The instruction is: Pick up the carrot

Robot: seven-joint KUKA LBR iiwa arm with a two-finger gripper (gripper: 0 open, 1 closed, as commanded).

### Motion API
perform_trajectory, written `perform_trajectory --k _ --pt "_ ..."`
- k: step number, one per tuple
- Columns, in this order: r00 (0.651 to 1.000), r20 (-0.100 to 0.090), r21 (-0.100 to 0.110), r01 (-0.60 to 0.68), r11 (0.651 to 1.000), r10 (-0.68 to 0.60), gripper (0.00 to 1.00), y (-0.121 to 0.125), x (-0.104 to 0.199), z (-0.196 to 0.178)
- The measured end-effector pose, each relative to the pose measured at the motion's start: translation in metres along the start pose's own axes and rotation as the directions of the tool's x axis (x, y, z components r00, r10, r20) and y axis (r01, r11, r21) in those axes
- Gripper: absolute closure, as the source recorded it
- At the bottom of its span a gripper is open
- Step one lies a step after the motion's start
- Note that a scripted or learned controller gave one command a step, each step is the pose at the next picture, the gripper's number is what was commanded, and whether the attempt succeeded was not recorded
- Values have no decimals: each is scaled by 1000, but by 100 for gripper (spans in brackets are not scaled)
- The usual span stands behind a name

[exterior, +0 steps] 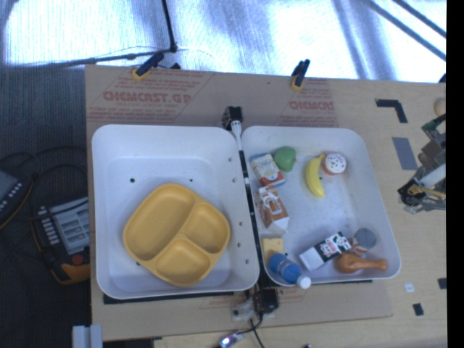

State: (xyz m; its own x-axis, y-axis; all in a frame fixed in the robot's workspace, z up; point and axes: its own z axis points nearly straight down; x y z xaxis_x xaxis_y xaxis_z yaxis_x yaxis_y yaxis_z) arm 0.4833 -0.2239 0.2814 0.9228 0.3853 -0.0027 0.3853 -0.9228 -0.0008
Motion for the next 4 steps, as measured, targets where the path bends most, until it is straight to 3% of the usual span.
perform_trajectory --k 1,4 --pt "981 0 1 -193 981 193 100 0 0 15" --pt "981 0 1 -193 981 193 100 0 0 3"
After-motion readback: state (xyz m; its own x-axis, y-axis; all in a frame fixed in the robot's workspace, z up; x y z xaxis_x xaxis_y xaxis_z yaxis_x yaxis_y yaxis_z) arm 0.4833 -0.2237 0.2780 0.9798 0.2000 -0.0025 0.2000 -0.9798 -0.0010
